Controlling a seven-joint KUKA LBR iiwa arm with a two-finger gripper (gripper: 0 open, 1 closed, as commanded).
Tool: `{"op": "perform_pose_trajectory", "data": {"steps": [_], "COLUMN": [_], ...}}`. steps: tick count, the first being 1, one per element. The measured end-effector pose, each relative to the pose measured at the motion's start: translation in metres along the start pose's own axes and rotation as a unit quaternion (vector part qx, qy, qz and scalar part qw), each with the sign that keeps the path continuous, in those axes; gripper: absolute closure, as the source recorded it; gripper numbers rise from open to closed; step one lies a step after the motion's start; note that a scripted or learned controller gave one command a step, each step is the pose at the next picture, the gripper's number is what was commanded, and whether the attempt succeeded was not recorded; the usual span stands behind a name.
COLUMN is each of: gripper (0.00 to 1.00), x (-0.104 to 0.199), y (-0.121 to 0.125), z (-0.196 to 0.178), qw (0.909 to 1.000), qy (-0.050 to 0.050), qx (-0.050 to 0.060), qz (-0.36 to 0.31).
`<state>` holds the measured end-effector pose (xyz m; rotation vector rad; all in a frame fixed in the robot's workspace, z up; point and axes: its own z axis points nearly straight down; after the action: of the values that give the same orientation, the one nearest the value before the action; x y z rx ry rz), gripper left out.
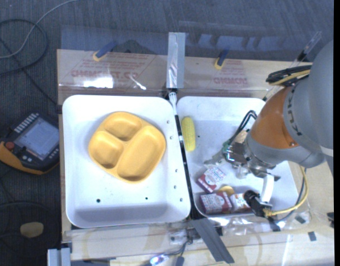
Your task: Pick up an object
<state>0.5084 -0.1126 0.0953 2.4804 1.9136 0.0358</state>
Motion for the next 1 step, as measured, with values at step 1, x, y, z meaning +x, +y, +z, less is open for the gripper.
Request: {"op": "perform_pose_trajectory", "data": {"steps": [1], "gripper": [0.0], "x": [0.0219], "y": [0.0659], "z": [0.0068], "qw": [0.9935], "qy": [-0.007], "qx": [0.006], "qz": [-0.114]}}
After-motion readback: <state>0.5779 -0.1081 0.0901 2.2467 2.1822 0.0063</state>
